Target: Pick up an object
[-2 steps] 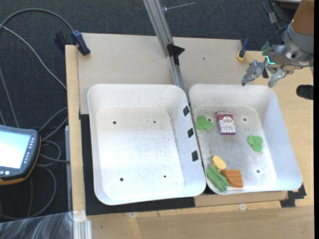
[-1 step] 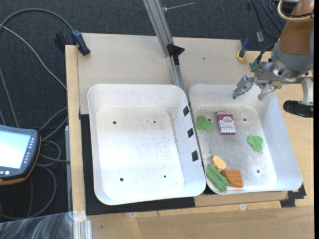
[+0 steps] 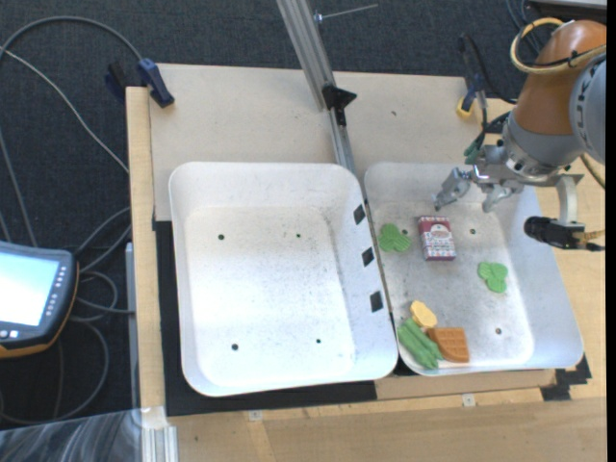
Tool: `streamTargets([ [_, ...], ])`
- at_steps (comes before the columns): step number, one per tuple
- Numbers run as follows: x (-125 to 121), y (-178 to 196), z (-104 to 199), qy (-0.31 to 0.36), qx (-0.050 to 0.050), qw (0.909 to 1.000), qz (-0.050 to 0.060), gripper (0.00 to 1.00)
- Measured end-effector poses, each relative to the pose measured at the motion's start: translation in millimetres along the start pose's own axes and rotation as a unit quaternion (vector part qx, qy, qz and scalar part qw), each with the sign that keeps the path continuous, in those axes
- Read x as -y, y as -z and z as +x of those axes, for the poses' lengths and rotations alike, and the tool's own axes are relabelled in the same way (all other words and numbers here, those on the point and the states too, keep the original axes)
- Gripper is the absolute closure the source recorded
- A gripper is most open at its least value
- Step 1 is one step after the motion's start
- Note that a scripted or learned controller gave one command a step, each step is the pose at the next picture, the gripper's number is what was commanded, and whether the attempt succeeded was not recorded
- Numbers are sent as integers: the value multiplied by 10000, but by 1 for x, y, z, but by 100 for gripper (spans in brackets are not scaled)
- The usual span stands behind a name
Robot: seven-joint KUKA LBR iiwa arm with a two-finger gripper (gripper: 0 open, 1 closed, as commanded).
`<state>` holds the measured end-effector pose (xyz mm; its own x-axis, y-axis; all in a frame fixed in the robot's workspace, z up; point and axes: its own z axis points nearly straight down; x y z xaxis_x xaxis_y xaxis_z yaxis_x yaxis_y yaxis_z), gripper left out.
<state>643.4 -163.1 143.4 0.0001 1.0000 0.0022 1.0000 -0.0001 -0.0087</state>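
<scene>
Above right bin (image 3: 549, 306), gripper (image 3: 471, 192) fingers spread, arm cropped.

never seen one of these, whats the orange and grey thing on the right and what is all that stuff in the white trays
That is a robot arm, grey with an orange band, reaching in from the right. At its end is a gripper with two fingers, spread apart and holding nothing. The picture comes from one camera fixed above the bench, looking down at a slant. Two shallow white bins sit side by side. The arm is over the right bin, where small things lie: a red box, a green piece to its left, another green piece, and near the front edge a yellow piece, a long green piece and an orange block. The arm's job is to pick one up.
</scene>
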Motion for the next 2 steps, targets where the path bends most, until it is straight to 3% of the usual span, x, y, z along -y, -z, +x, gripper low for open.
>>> streamTargets([
  [1,-2,-50,1,-4,3,10000,-46,0],
  [2,-4,-34,1,5,13,10000,-83,100],
])
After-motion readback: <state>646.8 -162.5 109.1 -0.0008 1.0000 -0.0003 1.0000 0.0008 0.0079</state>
